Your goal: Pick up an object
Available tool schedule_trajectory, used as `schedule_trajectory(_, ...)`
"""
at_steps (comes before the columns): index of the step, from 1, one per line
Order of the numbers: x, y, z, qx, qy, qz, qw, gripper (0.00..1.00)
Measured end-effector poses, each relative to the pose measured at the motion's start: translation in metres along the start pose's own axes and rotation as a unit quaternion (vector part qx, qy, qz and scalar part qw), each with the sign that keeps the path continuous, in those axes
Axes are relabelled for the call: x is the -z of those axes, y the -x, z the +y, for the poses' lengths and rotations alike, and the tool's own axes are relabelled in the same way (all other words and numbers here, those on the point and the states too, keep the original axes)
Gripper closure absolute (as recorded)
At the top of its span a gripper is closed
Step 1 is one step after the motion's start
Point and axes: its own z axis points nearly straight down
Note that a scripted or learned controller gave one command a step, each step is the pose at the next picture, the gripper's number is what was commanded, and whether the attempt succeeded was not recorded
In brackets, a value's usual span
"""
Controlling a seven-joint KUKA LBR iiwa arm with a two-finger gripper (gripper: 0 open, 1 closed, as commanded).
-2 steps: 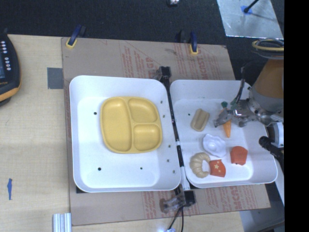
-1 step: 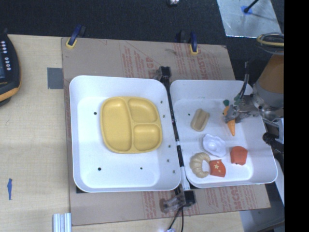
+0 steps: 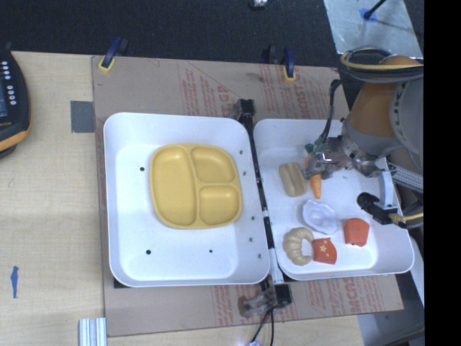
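Observation:
The right bin (image 3: 403,262) holds several toy foods. A tan bread loaf (image 3: 292,179) lies at its upper left, with a small orange carrot (image 3: 316,187) just to its right. My gripper (image 3: 320,161) hangs over the upper middle of this bin, its tip right at the carrot's top end. Whether it touches the carrot is unclear. Below lie a white crumpled piece (image 3: 319,215), a croissant (image 3: 297,244), a red wedge (image 3: 325,251) and a red-orange block (image 3: 356,231).
In the left bin (image 3: 122,193) sits a yellow divided plate (image 3: 195,185). The grey arm with its orange band (image 3: 374,107) covers the right bin's upper right corner. A black cable part (image 3: 371,205) overhangs the bin's right side.

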Motion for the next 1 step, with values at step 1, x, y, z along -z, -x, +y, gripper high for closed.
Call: schedule_trajectory(1,0.106,-0.0911,0.0525,0.002,0.006,0.002,1.0,1.0)
